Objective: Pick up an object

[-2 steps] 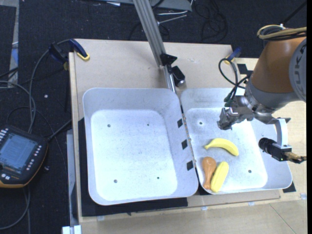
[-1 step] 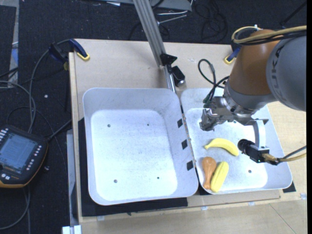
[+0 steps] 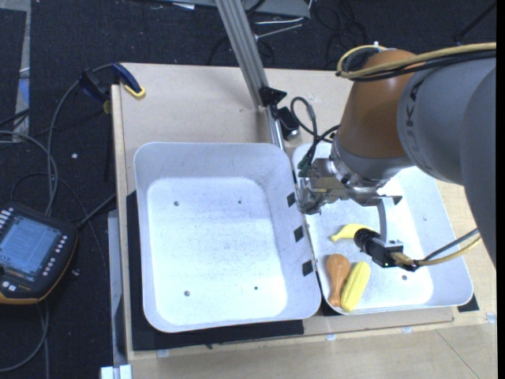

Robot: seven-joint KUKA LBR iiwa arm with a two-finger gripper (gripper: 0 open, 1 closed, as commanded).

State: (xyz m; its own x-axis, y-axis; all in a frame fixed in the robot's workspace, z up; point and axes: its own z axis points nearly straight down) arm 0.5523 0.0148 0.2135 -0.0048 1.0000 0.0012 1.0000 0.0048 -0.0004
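In the right bin (image 3: 442, 290) lie three things near its front left corner: a small yellow banana (image 3: 348, 232), an orange-brown pear-shaped piece (image 3: 338, 273) and a yellow corn cob (image 3: 356, 284) leaning against it. My gripper (image 3: 310, 198) hangs over the right bin's left wall, up and to the left of the banana. The wrist hides its fingertips, and nothing shows between them.
The left bin (image 3: 213, 235) stands beside the right one, sharing a raised wall. A slanted metal rail (image 3: 246, 46) rises behind the bins. A teach pendant (image 3: 28, 251) lies on the floor at far left, with cables around it.
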